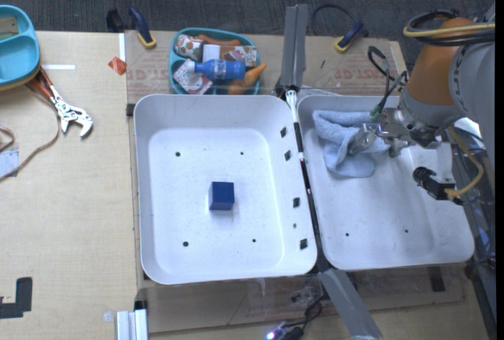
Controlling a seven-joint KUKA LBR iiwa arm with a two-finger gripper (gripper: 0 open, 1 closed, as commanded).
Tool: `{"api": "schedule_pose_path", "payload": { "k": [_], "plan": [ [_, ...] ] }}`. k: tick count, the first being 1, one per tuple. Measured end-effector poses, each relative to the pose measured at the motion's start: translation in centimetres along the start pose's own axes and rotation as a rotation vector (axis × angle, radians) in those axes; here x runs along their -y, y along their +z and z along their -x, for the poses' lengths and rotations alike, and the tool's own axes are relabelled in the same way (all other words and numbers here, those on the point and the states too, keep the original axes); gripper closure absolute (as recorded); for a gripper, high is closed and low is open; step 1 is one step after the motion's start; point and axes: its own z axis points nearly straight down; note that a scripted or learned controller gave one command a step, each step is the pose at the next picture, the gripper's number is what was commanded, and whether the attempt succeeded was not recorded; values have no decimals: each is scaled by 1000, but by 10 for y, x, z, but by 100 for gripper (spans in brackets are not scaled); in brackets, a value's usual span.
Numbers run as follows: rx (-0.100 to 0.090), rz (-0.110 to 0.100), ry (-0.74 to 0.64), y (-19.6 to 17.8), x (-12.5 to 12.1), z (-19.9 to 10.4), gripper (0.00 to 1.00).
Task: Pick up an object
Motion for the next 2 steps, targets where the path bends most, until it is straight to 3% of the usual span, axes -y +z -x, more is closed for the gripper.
{"api": "schedule_pose_path", "payload": {
  "k": [1, 2],
  "plan": [
    [0, -2, 105, -38, -18, -51, 0],
    [0, -2, -72, -17, -36, 8, 0]
  ]
}}
